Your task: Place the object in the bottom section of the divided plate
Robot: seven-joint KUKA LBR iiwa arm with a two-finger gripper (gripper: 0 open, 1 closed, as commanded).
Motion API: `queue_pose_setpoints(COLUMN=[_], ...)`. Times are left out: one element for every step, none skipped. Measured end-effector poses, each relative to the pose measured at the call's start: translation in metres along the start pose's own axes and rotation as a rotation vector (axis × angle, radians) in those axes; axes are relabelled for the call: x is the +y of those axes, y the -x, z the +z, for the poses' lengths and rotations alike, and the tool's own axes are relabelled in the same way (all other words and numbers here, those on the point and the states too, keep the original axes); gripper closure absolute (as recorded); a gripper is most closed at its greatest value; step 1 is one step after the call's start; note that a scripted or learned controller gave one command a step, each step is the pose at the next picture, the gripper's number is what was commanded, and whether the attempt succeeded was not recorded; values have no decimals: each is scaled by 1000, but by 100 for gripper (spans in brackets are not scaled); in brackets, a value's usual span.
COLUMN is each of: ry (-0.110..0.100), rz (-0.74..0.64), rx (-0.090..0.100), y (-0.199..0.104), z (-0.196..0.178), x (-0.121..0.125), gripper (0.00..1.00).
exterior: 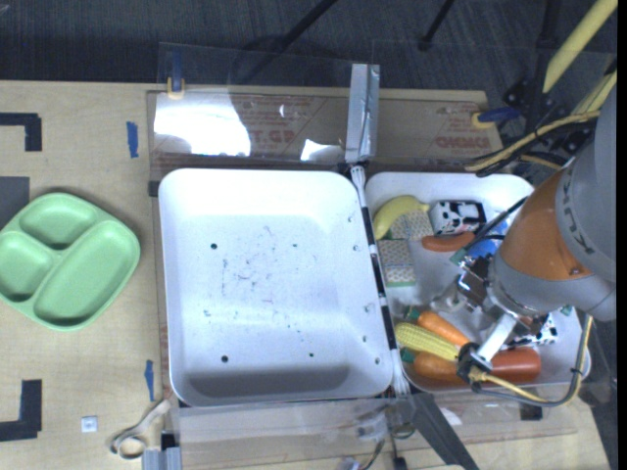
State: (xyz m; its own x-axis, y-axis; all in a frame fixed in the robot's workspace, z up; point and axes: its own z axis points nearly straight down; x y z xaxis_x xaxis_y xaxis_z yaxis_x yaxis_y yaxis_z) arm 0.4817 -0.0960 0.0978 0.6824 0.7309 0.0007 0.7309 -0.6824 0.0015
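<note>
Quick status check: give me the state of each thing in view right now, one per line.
Divided plate: green, on the bench left of both bins, nothing in its sections.
Left bin: holds no objects.
Right bin: crowded with toy food.
Banana: lying at the right bin's far end.
Corn: lying beside a carrot, near the arm.
Gripper: low in the right bin, over the toys; grasp unclear.

Dark carpet floor [196, 8], perhaps tripod legs [451, 3], behind a pale wooden bench [78, 145].
</note>
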Motion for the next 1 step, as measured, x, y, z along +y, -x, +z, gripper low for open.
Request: queue_pose_setpoints(ry=[-3], rz=[84], rx=[-2], y=[31], z=[-209], x=[27], gripper=[0])
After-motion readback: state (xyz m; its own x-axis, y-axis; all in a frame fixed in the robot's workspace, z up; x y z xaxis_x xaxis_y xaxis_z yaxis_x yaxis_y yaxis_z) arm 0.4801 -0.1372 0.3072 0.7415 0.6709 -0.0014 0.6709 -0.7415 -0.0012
